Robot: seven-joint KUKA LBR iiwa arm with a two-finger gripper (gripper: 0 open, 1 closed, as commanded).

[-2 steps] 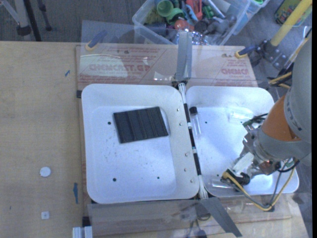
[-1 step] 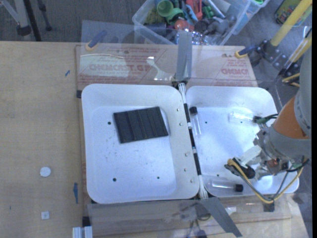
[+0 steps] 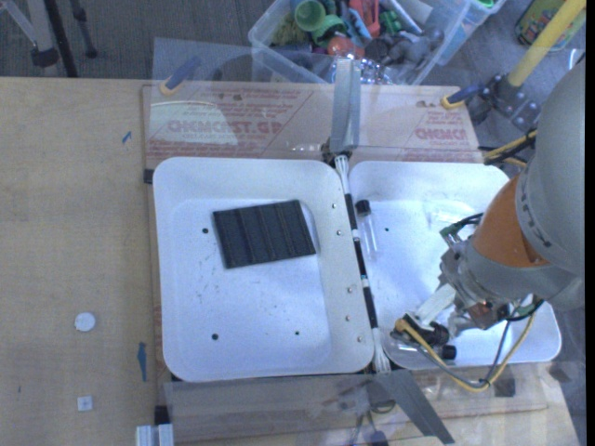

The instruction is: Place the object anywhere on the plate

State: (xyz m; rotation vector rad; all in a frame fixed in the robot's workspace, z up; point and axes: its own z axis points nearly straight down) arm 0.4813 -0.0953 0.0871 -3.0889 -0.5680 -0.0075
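The gripper (image 3: 420, 334) is seen low in the near left corner of the right bin (image 3: 409, 189), just beside the divider between the bins. Its tip is crowded by yellow cable (image 3: 465, 376) and the wrist, so how far it is opened, or whether anything is held, cannot be told. The dark ribbed plate (image 3: 265, 233) lies flat in the left bin (image 3: 186, 184), towards its far side. The object itself cannot be made out. The arm (image 3: 548, 193) is cut off at the right.

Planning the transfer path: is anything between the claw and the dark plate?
Only the bins' adjoining rims, which run between the claw in the right bin and the plate in the left bin.
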